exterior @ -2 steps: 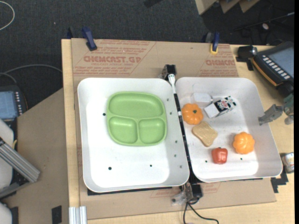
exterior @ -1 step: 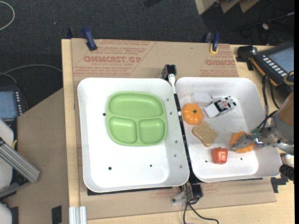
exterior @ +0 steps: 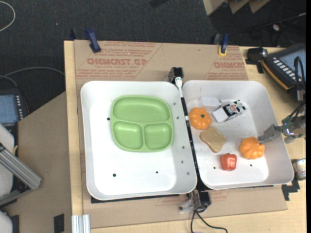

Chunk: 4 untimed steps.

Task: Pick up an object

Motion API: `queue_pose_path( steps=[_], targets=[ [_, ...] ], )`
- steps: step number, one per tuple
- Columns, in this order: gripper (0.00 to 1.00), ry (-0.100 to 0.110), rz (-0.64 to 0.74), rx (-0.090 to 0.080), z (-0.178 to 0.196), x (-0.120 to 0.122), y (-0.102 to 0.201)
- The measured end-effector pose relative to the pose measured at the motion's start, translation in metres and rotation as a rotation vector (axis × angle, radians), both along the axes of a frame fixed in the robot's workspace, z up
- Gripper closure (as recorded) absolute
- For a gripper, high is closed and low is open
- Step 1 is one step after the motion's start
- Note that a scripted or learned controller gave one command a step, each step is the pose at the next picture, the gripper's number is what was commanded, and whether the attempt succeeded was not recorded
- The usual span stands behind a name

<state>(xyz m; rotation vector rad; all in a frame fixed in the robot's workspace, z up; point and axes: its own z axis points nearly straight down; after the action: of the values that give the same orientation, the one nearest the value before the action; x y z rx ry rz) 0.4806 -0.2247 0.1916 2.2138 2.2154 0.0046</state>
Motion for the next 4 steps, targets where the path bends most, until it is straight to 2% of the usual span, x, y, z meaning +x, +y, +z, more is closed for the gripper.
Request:
queue_pose_path(
  steps=[1,2,3,4],
  targets=[
    [0.0,0.009,0.007,0.018,-0.108,0.038,0.008],
    [0.0,0.001,-0.003,0.0,-0.007,-0.001,-0.001],
    [0.0,0.01,0.006,0.018,-0.108,0.001,0.007],
    [0.0,-0.001,0.0,0.0,-0.013,0.0,0.0]
  ],
)
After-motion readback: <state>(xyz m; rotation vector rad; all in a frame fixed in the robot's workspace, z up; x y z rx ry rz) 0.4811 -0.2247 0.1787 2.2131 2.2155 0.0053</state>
